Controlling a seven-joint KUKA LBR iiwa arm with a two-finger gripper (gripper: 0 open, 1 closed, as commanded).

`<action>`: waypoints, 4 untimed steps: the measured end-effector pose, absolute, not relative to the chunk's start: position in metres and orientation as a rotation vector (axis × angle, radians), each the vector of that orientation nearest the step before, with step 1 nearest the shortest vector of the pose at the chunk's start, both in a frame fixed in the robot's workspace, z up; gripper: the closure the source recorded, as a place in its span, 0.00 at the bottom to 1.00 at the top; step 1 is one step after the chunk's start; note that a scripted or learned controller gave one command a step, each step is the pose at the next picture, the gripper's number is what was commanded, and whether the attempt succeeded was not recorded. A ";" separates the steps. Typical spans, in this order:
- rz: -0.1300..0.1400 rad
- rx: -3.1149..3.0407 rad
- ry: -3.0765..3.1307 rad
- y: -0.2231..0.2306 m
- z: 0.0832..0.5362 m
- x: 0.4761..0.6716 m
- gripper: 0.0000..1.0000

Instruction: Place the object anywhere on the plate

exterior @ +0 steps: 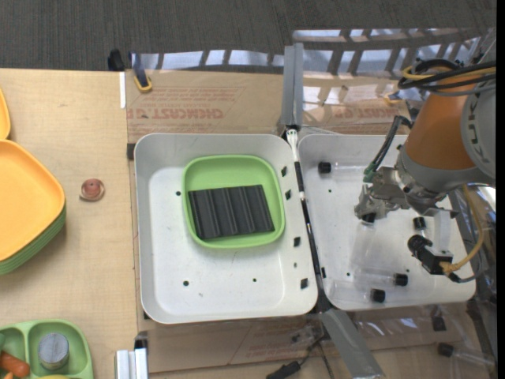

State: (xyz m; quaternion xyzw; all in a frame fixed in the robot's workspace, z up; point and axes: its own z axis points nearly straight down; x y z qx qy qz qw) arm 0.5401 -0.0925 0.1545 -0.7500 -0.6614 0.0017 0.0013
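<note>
White bins (229, 290): dark ribbed slab (231, 212) on green plate (229, 166), well apart from claw (367, 212), its state unclear.

Arm (442, 133) bent down; claw (368, 210) lowered.

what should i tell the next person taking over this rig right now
Claw: over the right bin, near its middle; open or shut can't be read from this angle, and no object shows in it.
Plate: green, in the left bin, upper middle.
Object: a dark ribbed slab lies flat on the plate, inside its rim.
Done: judging by that, the placement looks complete.
Left: probably only moving the arm away; check that the slab is the intended object.
</note>
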 end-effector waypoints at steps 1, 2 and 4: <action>0.003 -2.250 -2.192 -0.013 0.191 0.545 1.00; 0.005 -2.255 -2.188 -0.015 0.199 0.546 1.00; 0.006 -2.045 -2.383 0.033 0.190 0.560 1.00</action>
